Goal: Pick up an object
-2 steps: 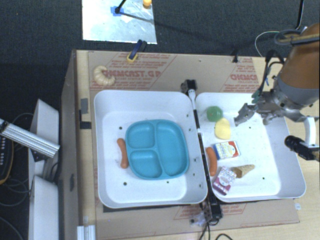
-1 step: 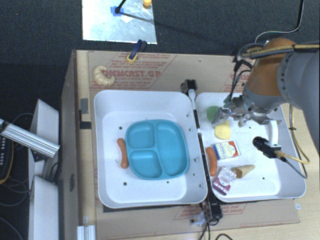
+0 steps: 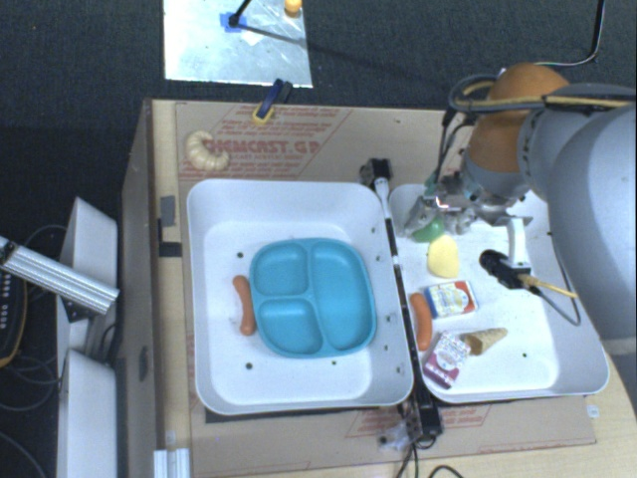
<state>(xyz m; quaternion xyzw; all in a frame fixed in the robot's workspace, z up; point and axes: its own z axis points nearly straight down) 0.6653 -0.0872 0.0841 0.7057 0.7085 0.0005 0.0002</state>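
White shallow bins sat side by side on the cardboard-topped surface (image 3: 299, 147). Task judged not yet done: nothing seen lifted, and every item lay on a bin floor.

Left bin (image 3: 214, 297): blue plastic compartment plate (image 3: 311, 297) in the middle, orange-red sausage (image 3: 244, 305) just beside its left edge.

Right bin (image 3: 577, 366): small green rounded object (image 3: 428, 231) at the far left corner, with a yellow egg-shaped object (image 3: 444, 258) just on its near side. Nearer again lay a red-and-white carton (image 3: 450, 298). A second orange-red sausage (image 3: 422, 323) ran along the left wall. A crumpled red-and-white packet (image 3: 447, 358) and a tan cone-shaped piece (image 3: 483, 341) sat toward the near side.

Tool (image 3: 443, 212) hung low over the far left corner of the right bin, close above or touching the small green rounded object; contact could not be told. How far open the tool was could not be told either. No item seen held.

Left to do, by my judgement: close on the small green rounded object, the likeliest target, and raise it clear of the bin.
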